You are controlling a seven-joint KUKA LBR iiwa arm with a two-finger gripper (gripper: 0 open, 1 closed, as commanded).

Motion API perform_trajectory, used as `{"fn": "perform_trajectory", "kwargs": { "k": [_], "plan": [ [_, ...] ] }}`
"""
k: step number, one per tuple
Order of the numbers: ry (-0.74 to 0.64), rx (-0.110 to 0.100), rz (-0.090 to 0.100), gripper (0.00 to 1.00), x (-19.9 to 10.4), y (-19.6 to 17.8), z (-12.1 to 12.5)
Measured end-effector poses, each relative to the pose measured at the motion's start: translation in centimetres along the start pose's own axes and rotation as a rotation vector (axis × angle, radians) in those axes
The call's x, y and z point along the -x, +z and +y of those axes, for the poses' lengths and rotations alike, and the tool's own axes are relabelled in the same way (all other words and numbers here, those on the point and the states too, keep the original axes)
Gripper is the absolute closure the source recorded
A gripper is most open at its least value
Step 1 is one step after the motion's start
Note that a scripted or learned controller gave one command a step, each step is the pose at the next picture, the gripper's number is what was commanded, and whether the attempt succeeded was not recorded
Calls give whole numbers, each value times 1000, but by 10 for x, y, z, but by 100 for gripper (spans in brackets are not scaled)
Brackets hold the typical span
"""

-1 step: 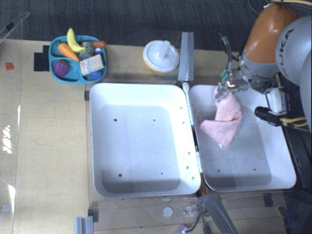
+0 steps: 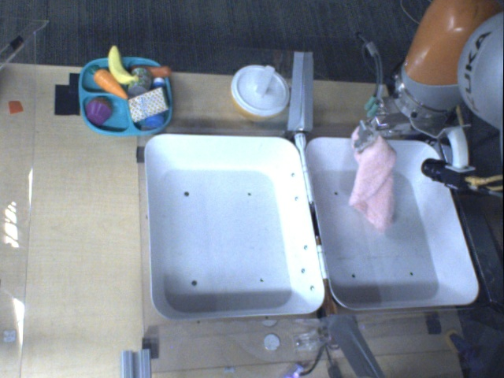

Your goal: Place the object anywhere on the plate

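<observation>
Two shallow white bins side by side, left bin (image 2: 224, 227) and right bin (image 2: 409, 282), on a wooden bench (image 2: 71, 235), with a lidded white container (image 2: 260, 90) behind the left bin.

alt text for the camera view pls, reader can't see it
A pink cloth hangs from the gripper over the right white bin. Beyond the left bin, on the bench, sit a blue tray of toy food and a lidded white cup.
</observation>
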State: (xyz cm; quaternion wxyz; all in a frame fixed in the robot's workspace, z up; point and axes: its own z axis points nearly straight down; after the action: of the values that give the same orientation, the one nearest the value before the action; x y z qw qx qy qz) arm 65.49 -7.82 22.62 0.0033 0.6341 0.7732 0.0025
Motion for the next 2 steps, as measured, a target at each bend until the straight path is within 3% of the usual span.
{"fn": "perform_trajectory", "kwargs": {
  "k": [2],
  "plan": [
    [-807,-1,3,100,-97,2,-36]
  ]
}}
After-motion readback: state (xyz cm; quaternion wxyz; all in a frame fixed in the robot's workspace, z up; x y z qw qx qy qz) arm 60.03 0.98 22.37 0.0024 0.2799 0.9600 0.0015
